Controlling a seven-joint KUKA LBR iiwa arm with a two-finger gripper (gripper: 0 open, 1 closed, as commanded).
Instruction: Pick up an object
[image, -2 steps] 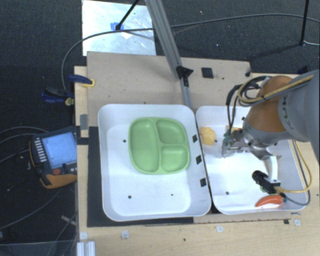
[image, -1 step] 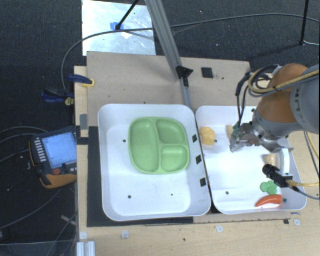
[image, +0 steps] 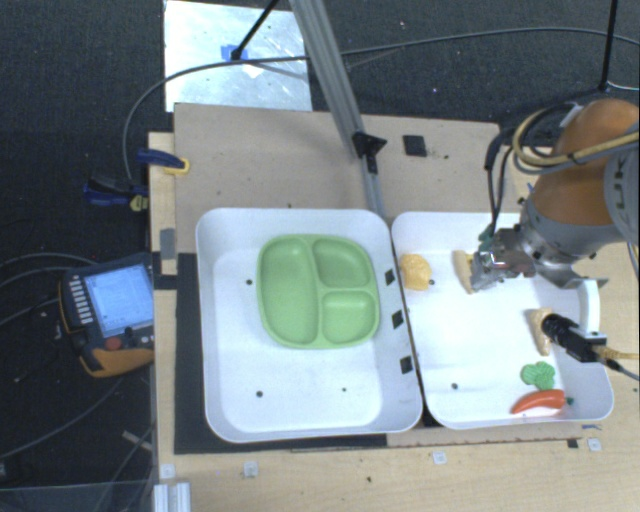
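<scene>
Camera view, looking down at a slant: the gripper (image: 484, 270) sits low in the far part of the right bin (image: 470, 350). Whether its jaws are apart or together cannot be told from this angle. Nothing is seen held.

Nearest object: a small pale tan piece (image: 461, 267), just beside the gripper on its left, lying on the bin floor; contact cannot be confirmed. A rounded yellow lump (image: 415, 270) lies further left, close to the bin's left wall.

Handling, as a judgement: the tan piece looks like light toy food, small and probably smooth, so it may skid on the white floor if nudged from one side. It is best taken across its narrow width, with the jaws coming straight down over its middle.

Arm pose: the grey arm (image: 575, 215) enters from the right, its orange band (image: 600, 125) above the wrist, the wrist bent down and pointing leftward into the bin.

Other contents: another tan piece (image: 540, 326), a green broccoli-like piece (image: 538, 375) and a red-orange piece (image: 538, 402) lie toward the near right corner, well apart from the gripper. The left bin (image: 300, 395) holds a green divided plate (image: 318, 290).
</scene>
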